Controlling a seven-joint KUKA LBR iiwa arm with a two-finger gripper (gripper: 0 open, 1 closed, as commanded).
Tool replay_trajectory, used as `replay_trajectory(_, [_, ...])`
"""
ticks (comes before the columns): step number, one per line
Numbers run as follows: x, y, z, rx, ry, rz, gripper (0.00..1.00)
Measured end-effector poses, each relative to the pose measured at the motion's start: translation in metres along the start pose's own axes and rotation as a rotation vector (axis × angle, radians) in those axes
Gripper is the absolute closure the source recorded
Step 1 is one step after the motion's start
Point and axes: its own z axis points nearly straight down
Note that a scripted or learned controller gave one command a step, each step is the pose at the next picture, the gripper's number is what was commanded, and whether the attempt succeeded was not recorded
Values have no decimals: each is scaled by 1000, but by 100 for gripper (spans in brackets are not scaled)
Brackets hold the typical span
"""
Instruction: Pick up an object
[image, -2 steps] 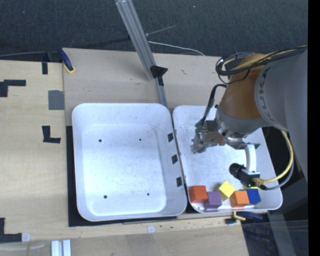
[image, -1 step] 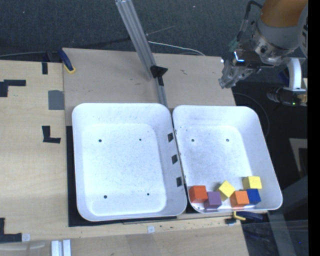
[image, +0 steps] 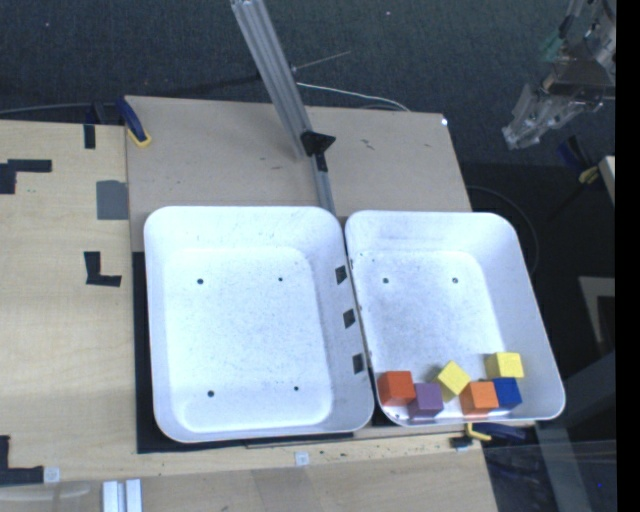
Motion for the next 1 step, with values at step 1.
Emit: replay_trajectory(1, [-3, -25, -75, -1, 1, -3, 100])
